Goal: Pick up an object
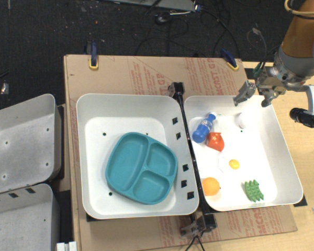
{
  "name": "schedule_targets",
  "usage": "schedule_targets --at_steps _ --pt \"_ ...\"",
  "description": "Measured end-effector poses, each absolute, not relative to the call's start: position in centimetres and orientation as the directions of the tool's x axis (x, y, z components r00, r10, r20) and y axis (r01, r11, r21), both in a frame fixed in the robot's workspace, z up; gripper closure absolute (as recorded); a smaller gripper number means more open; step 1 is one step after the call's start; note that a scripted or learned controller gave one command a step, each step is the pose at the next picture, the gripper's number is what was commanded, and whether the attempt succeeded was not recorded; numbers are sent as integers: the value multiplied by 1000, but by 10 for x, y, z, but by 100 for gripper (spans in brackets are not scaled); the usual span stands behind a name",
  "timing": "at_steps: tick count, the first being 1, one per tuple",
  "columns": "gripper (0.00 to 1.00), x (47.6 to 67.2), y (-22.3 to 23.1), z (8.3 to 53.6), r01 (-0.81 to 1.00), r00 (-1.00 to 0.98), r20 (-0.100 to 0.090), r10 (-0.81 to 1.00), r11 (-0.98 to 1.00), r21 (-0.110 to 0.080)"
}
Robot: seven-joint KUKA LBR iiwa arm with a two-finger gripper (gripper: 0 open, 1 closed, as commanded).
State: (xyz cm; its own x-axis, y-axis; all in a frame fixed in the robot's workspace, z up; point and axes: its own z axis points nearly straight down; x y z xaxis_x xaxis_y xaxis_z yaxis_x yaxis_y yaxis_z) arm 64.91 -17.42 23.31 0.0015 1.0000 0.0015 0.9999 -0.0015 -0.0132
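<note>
My gripper (255,98) hangs over the far edge of the right bin (282,156), its two grey fingers spread open with nothing between them. Below it in that bin lie a blue bottle (203,128), a red piece (215,141), a small yellow ball (234,164), an orange (211,186) and a green ridged toy (254,190). A small white object (241,120) rests near the bin's far side, closest to the gripper.
The left bin (91,140) holds a teal sectioned plate (141,167). A black divider (186,145) runs between the bins. White lids (21,140) lie off to the left. Clamps (93,56) pin the cardboard at the back.
</note>
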Motion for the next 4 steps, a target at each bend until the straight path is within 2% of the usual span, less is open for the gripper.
schedule_targets --at_steps 1,3,4 --pt "0 652 -174 242 1000 -1 -1 1000 1 0" --pt "0 646 -177 117 1000 1 1 1000 -1 -5" --pt "0 646 -176 91 1000 0 1 1000 0 -2"
